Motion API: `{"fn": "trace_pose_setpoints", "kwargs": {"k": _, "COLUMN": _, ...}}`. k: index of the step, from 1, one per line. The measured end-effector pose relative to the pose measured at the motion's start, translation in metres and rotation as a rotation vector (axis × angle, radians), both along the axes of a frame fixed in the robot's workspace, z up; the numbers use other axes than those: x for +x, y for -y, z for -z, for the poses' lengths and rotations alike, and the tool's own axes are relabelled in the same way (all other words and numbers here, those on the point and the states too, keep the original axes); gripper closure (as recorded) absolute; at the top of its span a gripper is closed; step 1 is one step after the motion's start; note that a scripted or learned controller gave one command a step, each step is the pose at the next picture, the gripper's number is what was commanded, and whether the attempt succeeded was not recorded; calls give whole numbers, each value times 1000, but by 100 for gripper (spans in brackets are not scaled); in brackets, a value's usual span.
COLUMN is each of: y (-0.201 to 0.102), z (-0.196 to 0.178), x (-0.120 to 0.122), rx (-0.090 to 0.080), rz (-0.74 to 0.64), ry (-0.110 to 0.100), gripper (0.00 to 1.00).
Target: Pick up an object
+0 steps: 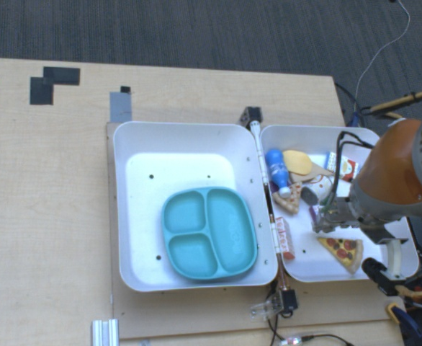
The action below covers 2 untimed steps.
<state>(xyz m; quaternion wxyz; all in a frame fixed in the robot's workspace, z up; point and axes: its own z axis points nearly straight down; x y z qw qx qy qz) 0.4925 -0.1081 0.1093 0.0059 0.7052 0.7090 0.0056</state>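
Note:
The right bin (304,265) holds several small items. Along its left side lie a blue bottle (275,169), a yellow rounded piece (297,162) and a brown pizza-like wedge (288,202). A toy pizza slice (343,251) rests near the front. My gripper (326,219) hangs low over the middle of this bin, just above and left of that slice, beside a small grey cup (310,193). The orange-banded wrist hides what lies directly beneath it. I see nothing clearly held.
The left bin (135,193) contains a light blue divided plate (209,231). A red and white packet (284,237) lies by the wall between the bins. A red and white box (348,169) sits at the right bin's back. Cables run along the bench's right side.

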Motion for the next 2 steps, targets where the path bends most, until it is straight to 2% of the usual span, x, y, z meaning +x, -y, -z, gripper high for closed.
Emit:
{"fn": "trace_pose_setpoints", "kwargs": {"k": 1, "y": 0, "z": 0, "x": 0, "rx": 0, "rz": 0, "ry": 0, "gripper": 0}}
{"fn": "trace_pose_setpoints", "kwargs": {"k": 2, "y": -20, "z": 22, "x": -4, "rx": -3, "rz": 4, "ry": -8, "gripper": 0}}
